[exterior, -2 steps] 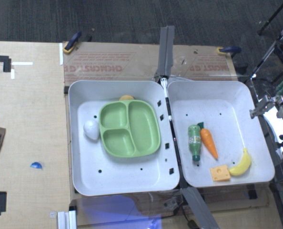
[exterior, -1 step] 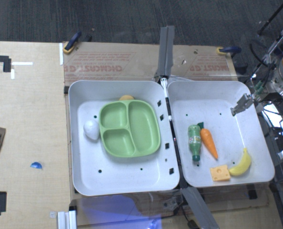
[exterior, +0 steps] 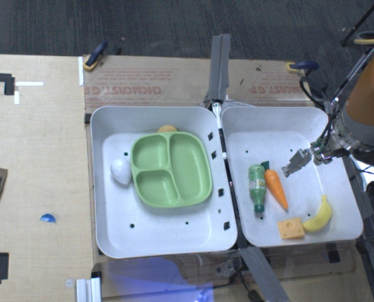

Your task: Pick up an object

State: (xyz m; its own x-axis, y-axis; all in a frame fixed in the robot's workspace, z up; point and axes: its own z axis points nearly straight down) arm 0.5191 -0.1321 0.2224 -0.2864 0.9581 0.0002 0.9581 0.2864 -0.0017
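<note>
- Carrot (exterior: 276, 189): laid in the right bin (exterior: 338, 234), between bottle (exterior: 257, 189) and banana (exterior: 319, 216).
- Gripper (exterior: 296, 163): poised just above the carrot; jaw state cannot be told.

Yellow object (exterior: 167, 129) mostly behind plate (exterior: 172, 168)

R bin (exterior: 338, 231): gripper (exterior: 295, 163) above, just beside carrot (exterior: 276, 189) | bottle (exterior: 257, 189), cheese (exterior: 291, 228), banana (exterior: 320, 215) | L bin (exterior: 111, 231): green tray (exterior: 172, 168), white ball (exterior: 120, 170)

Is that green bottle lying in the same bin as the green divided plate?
No, the green bottle lies in the right bin beside the carrot, while the green divided plate sits in the left bin.
</note>
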